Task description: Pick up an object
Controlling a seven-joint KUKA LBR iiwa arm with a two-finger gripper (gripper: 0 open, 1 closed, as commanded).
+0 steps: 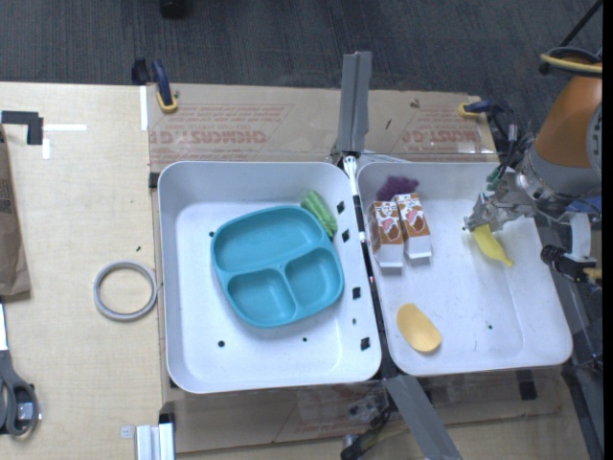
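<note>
yellow banana (pixel 492 246), short and curved, sits pinched between the gripper (pixel 485 220) fingers; right bin (pixel 536 343).

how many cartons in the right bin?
2. Left carton and right carton lie side by side near the right bin's left wall, just below a purple item.

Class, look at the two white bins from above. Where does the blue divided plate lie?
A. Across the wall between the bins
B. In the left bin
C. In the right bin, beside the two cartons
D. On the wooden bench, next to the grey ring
B: the blue divided plate lies inside the left bin; the two cartons stand in the right bin.
</note>
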